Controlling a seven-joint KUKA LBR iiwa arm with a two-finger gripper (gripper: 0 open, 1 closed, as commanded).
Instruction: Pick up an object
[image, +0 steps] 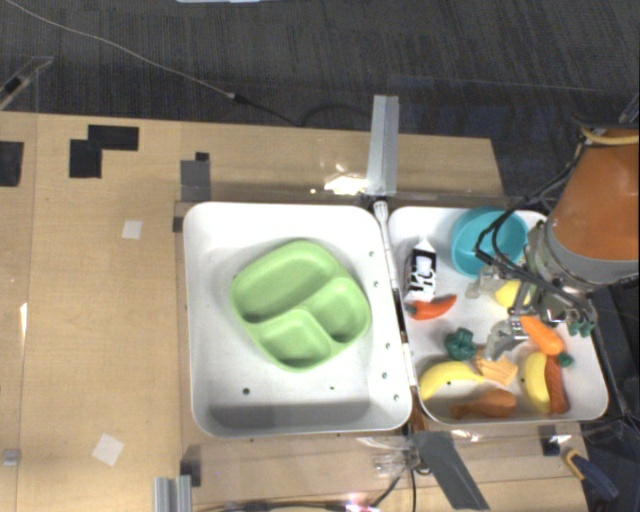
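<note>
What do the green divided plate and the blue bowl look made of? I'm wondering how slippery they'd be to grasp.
Green divided plate: likely moulded plastic, matte to satin; even colour, soft rounded compartment edges, faint sheen. Blue bowl: probably plastic too, smooth, uniform colour; partly hidden by cables, so less certain.

The left bin (200, 300) offers the most room: a green divided plate (300, 300) sits at its middle, leaving bare white floor along the near edge and both near corners. The right bin (598, 400) is crowded. A blue bowl (485, 240) fills its far side, a black-and-white bottle (422, 274) and an orange-red pepper (434, 308) lie by the dividing wall, and a dark green piece (460, 345), a yellow banana (450, 378), a brown sausage (484, 404) and a carrot (544, 335) pack the near half with only thin gaps between them. The arm (598, 215) and end effector (512, 335) overhang the bin's right side, blocking access from there. A grey upright post (384, 145) stands at the far end of the divider on the surface (100, 350).
</note>
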